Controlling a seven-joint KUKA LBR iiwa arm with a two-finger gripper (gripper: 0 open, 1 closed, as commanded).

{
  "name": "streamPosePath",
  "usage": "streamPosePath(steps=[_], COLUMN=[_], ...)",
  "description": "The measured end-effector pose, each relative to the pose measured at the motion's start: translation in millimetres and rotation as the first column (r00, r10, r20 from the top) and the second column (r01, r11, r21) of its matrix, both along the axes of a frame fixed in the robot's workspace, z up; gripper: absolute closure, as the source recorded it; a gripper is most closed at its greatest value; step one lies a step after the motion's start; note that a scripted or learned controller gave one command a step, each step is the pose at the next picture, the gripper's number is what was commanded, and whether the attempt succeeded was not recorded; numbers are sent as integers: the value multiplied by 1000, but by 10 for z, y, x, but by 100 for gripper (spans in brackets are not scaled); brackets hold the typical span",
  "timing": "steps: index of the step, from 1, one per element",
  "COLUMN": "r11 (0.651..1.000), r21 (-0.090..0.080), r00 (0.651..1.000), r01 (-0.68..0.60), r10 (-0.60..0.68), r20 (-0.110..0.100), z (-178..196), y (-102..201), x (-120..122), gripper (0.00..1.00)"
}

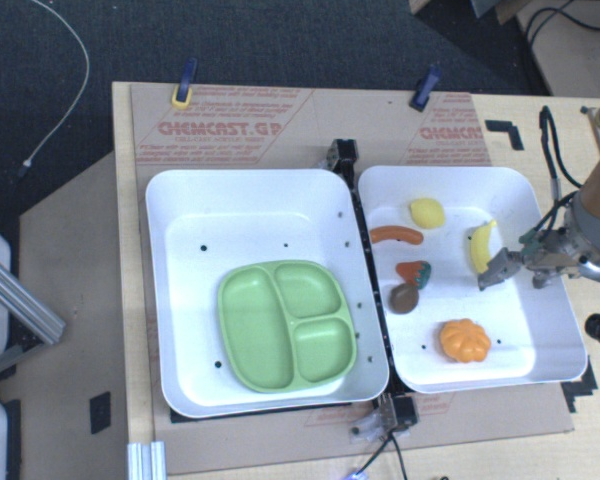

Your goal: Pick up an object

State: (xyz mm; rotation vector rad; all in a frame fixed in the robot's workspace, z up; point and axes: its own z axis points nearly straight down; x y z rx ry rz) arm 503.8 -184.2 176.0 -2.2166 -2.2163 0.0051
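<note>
Fingers [520, 268] spread wide, holding nothing, over right bin [555, 363]; banana [481, 246] just left, touching left finger.

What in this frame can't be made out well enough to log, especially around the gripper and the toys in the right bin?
- Gripper, camera view: fingers small and blurred, so their spacing is unreadable.
- Arm: cut off by the right edge.
- Banana: its lower end meets the gripper finger; contact or mere overlap cannot be told.
- Brown item and the orange-and-green one in the right bin: too small to identify.
</note>
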Motion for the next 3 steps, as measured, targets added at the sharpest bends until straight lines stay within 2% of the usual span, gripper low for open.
streamPosePath(steps=[1,2,3], r11=[1000,1000,1000], r21=[1,-3,-6], r00=[1000,1000,1000], r01=[-1,1,0], r10=[1,-1,0], r20=[0,8,14], z=[-515,-382,74], y=[107,95,17], x=[-45,-27,1], gripper=[0,100,100])
